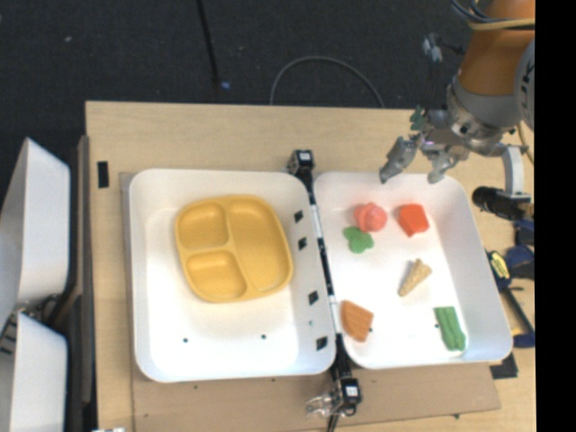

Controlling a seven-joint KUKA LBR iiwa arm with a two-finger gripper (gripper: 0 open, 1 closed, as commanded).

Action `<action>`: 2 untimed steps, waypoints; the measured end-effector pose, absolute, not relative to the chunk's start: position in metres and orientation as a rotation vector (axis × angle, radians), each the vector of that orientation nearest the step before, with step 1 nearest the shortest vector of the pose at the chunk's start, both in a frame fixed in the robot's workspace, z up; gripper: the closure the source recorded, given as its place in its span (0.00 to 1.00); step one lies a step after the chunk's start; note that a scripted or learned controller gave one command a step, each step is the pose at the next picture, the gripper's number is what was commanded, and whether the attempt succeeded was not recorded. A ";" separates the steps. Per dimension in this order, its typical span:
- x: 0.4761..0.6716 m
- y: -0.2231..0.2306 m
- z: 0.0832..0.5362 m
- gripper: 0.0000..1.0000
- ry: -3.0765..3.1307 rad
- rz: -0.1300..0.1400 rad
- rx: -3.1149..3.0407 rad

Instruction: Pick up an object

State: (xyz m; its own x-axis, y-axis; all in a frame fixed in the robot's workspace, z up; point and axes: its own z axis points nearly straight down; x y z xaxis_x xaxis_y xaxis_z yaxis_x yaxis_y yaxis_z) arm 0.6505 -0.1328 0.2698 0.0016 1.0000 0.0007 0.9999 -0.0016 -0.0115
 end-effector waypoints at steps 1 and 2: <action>0.652 -0.132 0.279 0.00 -2.223 -0.002 -2.221; 0.661 -0.133 0.232 0.00 -2.225 0.003 -2.219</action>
State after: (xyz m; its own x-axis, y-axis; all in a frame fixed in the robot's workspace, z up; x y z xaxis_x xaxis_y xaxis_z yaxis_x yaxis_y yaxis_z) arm 0.6611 -0.1328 0.2324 -0.0027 1.0000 -0.0023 1.0000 0.0027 -0.0006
